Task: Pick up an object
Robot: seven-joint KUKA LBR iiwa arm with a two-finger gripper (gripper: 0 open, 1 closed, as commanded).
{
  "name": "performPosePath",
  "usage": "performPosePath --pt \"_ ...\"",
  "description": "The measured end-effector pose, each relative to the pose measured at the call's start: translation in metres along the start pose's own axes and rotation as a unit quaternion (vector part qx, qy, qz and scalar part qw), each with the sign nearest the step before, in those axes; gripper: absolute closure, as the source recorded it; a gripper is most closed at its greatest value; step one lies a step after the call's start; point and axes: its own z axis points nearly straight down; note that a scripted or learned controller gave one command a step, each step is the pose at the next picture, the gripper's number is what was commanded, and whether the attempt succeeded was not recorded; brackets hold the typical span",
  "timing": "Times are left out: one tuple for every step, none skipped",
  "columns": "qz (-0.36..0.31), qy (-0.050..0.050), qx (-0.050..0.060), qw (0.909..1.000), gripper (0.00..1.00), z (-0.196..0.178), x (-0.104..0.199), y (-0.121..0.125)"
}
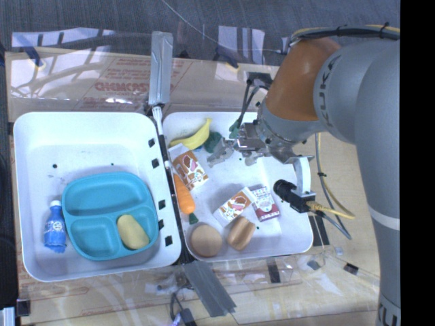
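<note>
Jaws (228, 148): metal, grip state unclear | banana (195, 136): curved, smooth yellow | tray (109, 216): glossy blue plastic

bins (34, 141): plain white, both of them
tray (102, 189): turquoise blue all over
potato (133, 231): dull yellow; sits in the tray
bottle (55, 228): blue with a white cap and a pale label
banana (196, 136): bright yellow
carrot (184, 195): orange with a dark green tip
cartons (236, 206): white, printed in red and brown
buns (206, 240): tan and golden brown
arm (353, 94): grey; orange band (306, 80) above the wrist
</note>
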Motion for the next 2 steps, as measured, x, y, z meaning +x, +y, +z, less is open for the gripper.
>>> performPosePath --pt "0.014 -0.001 -0.009 0.9999 0.00 0.087 -0.026 -0.046" --pt "-0.206 -0.002 -0.003 0.9785 0.00 0.030 -0.060 0.009"
